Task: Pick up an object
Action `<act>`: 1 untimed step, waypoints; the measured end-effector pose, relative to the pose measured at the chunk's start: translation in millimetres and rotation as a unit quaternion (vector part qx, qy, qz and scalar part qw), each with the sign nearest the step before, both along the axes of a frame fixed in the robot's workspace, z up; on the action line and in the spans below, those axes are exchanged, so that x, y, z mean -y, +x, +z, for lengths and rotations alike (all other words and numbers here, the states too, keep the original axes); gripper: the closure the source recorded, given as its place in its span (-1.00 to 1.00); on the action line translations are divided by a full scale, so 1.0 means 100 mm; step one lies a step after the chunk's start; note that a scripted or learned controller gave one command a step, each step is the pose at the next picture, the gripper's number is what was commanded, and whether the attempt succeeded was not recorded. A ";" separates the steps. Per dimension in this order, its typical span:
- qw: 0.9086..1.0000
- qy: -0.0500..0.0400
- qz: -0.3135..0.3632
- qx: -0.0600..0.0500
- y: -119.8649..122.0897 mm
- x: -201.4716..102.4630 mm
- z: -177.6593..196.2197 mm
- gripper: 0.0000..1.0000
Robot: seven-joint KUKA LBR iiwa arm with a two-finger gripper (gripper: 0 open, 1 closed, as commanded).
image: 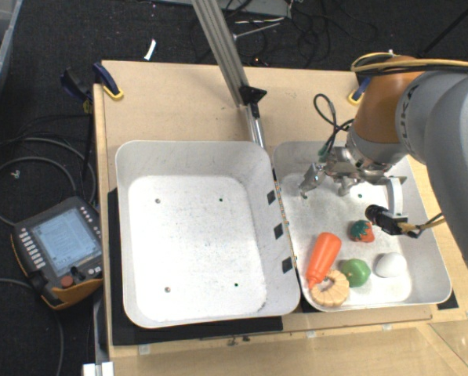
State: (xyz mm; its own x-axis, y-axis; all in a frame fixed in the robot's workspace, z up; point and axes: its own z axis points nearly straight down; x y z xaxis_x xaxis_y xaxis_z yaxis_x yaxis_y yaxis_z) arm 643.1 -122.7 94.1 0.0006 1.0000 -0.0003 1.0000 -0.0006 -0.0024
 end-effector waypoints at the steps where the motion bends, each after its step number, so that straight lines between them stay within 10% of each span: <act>1: 1.000 0.000 0.000 0.002 0.01 0.00 0.12 1.00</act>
